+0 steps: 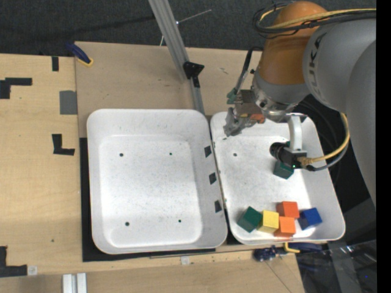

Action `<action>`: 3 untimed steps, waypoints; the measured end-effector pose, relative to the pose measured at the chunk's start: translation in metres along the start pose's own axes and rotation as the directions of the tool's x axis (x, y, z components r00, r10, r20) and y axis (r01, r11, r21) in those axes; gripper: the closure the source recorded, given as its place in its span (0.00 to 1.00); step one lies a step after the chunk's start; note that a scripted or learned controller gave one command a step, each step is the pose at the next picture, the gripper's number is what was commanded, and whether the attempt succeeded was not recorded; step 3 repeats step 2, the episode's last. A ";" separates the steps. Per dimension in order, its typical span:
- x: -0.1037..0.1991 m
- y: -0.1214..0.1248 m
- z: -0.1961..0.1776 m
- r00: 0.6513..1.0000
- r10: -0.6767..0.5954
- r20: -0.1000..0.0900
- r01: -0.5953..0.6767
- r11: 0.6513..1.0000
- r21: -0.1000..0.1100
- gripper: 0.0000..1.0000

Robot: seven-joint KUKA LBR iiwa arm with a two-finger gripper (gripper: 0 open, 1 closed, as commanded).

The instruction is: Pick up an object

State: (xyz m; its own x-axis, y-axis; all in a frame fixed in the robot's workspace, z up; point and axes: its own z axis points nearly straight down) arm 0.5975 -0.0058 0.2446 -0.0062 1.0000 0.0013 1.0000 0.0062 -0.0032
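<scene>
My gripper (233, 126) hangs over the far left corner of the right bin (256, 163), pointing down close to the bin floor. A dark green block (283, 171) lies alone in the middle right of that bin, to the right of the gripper and apart from it. Along the bin's near edge sits a cluster of blocks: green (249, 218), yellow (270, 220), orange (286, 225), red-orange (288, 209) and blue (310, 217). I see nothing between the gripper and the bin floor.
The left bin (149, 176) lies beside the right one, with a shared rim between them. A slanted metal post (177, 41) rises behind the bins. A black fitting with a cable (287, 153) hangs from the arm just above the dark green block.
</scene>
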 end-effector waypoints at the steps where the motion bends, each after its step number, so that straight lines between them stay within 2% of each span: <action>1: 0.052 -0.012 0.003 1.000 -0.001 0.000 0.001 1.000 -0.001 1.00; 2: 0.102 -0.015 0.002 1.000 -0.001 0.000 0.001 1.000 -0.001 1.00; 3: 0.102 -0.015 0.002 1.000 -0.001 0.000 0.001 1.000 -0.001 1.00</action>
